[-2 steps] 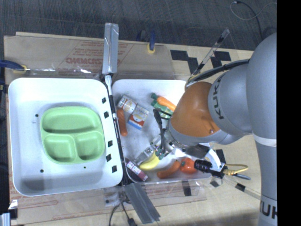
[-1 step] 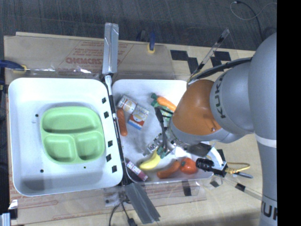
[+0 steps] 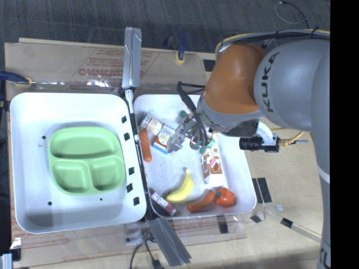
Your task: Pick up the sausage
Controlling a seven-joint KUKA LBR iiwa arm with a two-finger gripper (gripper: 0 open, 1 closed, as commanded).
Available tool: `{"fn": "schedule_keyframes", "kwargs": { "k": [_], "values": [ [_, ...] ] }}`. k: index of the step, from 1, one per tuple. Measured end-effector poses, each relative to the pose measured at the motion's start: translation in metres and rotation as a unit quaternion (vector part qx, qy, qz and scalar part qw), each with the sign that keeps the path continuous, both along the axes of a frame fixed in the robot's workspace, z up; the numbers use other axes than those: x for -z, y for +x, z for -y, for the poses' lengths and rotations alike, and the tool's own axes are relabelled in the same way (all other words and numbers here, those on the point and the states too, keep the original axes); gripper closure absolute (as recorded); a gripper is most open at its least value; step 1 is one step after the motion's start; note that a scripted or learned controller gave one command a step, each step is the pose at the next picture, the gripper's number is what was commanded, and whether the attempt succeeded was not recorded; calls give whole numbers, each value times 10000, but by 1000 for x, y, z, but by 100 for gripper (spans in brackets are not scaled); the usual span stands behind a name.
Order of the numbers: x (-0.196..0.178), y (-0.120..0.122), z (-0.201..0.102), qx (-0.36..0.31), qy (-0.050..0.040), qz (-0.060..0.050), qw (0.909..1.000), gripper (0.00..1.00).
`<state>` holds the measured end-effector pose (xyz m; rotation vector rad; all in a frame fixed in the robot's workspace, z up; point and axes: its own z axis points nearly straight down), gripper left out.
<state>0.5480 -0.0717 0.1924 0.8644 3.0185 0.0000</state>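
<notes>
Gripper [image 3: 188, 134] hangs low over the middle of the right bin [image 3: 242, 175], beside a small printed packet [image 3: 160, 132]; whether it is open or closed, I cannot tell. Sausage [image 3: 146, 144] lies apart from it, along that bin's left wall. Nearer the front edge rest a banana [image 3: 182, 189], a tomato [image 3: 225, 197] and a carton [image 3: 212, 166]. A green tray [image 3: 87, 160] with 3 compartments sits in the left bin [image 3: 22, 150].

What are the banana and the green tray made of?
Banana: probably toy plastic; its yellow skin looks smooth, even and unmarked. Green tray: likely moulded plastic, matte, one uniform pale green with rounded compartments. Neither can be told for sure from above.
</notes>
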Motion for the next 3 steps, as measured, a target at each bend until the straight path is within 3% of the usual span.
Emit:
{"fn": "schedule_keyframes", "kwargs": {
  "k": [1, 2, 3],
  "values": [
    [-32, 72, -3, -408, -1, 1, 9992, 100],
    [-42, 73, -3, -421, -3, 10, 9991, 100],
    [-63, 97, 16, -990, -7, 11, 9951, 100]
  ]
}}
